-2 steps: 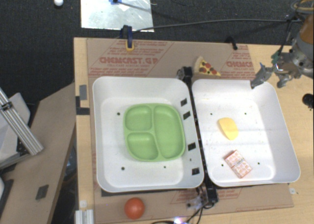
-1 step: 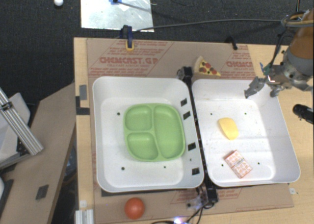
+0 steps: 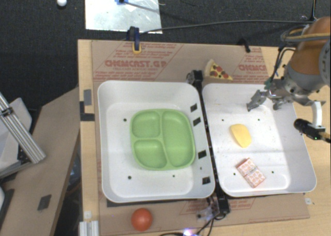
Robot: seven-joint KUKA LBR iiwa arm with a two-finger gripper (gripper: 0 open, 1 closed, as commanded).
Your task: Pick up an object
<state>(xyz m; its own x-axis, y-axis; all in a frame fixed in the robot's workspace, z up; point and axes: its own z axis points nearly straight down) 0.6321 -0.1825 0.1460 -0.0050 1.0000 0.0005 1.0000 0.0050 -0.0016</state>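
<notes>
At the far left of the frame a slanted metal rail crosses the edge, and a small white ball lies on the dark floor in the upper left. A shiny sheet sits at top centre-left, with a blue clamp just below it on the bench edge. An orange-red ball rests on the cardboard at the bottom, just outside the left bin. Inside that bin lies a green divided plate, flat, roughly centred.

Past the middle, a toy pizza slice lies on the cardboard above the seam between the bins. In the right bin a yellow rounded object sits near the centre, and a pink patterned packet lies below it, toward the lower edge; the two are apart.

My claw hangs over the upper part of the right bin, up and to the right of the yellow object, clear of it. My fingers look spread, and I see nothing between them. My arm enters from the upper right.
</notes>
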